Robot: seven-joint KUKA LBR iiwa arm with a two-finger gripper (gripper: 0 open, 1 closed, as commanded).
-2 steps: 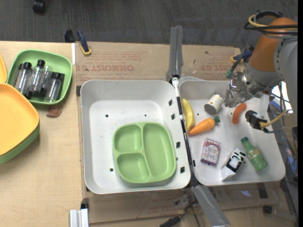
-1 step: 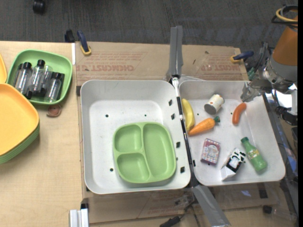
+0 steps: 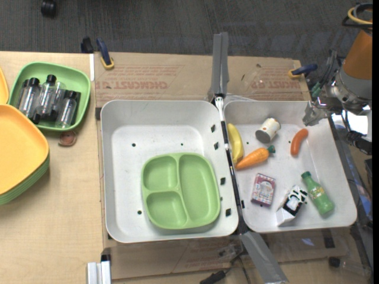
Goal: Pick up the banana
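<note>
Banana [image 3: 235,142] (one) beside one carrot [image 3: 253,158]; gripper [image 3: 312,115] state unclear.

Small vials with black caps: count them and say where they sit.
4, as far as the view tells: the clear black-capped vials lie side by side in the green square tray on the wooden bench, left of the white bins. Another may be hidden among them.

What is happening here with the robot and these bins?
The arm's gripper sits at the far right corner of the right bin, not touching any item. The banana it should pick up lies at the opposite, left wall of that bin, with a toy carrot against it. The left bin holds a green divided plate. So the pick has not yet begun.
</note>
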